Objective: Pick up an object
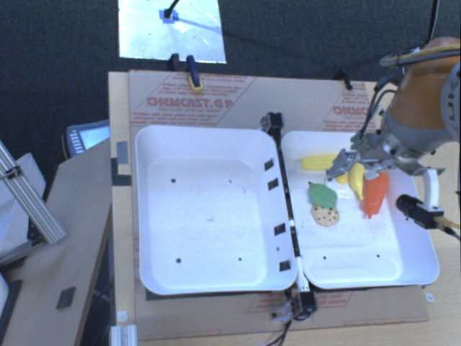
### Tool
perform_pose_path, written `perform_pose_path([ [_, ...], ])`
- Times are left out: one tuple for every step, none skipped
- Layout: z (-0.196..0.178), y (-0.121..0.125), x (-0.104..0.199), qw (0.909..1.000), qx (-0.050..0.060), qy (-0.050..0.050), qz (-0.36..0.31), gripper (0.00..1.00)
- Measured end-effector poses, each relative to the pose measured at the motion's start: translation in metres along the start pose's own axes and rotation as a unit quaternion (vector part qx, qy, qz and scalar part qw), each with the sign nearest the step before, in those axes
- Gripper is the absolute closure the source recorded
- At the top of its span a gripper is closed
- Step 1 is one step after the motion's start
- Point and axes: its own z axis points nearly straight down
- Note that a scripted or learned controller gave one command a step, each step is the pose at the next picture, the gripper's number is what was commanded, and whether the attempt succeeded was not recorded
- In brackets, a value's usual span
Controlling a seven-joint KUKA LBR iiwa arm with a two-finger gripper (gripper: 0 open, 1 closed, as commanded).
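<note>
Though nothing is lifted yet, the scene reads left to right as follows.

Left bin (155,146): a shallow white tray with bare floor; it offers wide open room, bounded by raised rims on all sides.

Divider (282,193): a dark strip with clips runs near to far between the two bins, an edge to clear on any crossing.

Right bin (360,265): it carries all the objects, grouped in its far half; the near half is open floor.

Green piece (322,193): lies left of centre, touching the biscuit (325,215) just nearer.

Yellow pieces (320,163): one lies far-left; another sits beside the carrot, partly under the tool.

Carrot (374,194): orange, lying near to far, just right of the yellow one.

Tool (348,166): low over the yellow pieces at the far side of the right bin; whether it is apart or together, I cannot tell.

Progress: judged early, since every object rests on the bin floor and nothing is seen clamped.

Left to do: close on one object and raise it.

Room: tight around the cluster, and the bin's right rim lies close.

Desk (216,99): brown board showing beyond the bins.
</note>
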Motion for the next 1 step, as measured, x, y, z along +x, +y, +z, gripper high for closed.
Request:
perform_pose_path([
  [0.0436, 0.0233, 0.0079, 1.0000, 0.000, -0.001, 0.000, 0.00],
])
